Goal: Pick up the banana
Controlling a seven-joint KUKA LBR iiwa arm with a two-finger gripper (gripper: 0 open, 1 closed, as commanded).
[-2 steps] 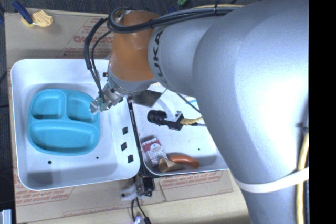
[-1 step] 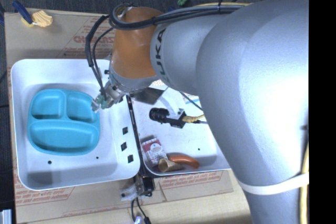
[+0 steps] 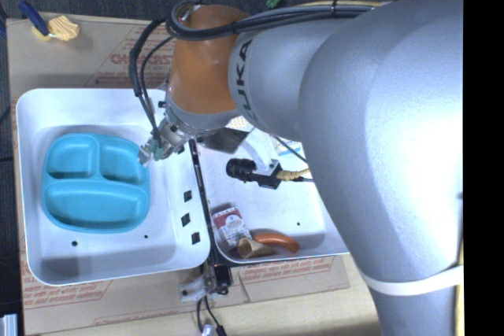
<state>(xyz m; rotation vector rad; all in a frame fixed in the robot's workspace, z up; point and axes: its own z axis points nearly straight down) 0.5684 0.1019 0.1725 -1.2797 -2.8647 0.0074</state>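
Observation:
My gripper hangs over the left bin, at the right rim of a blue sectioned tray that lies in it. The orange wrist band sits just above and to the right of the gripper. The grey arm covers most of the right bin and hides what lies under it. Nothing yellow or banana-shaped is visible in the uncovered parts of either bin.
At the front of the right bin lie a small red and white packet and an orange-brown sausage-shaped item. A yellow and blue object rests on the cardboard behind the left bin. A ridge divides the two bins.

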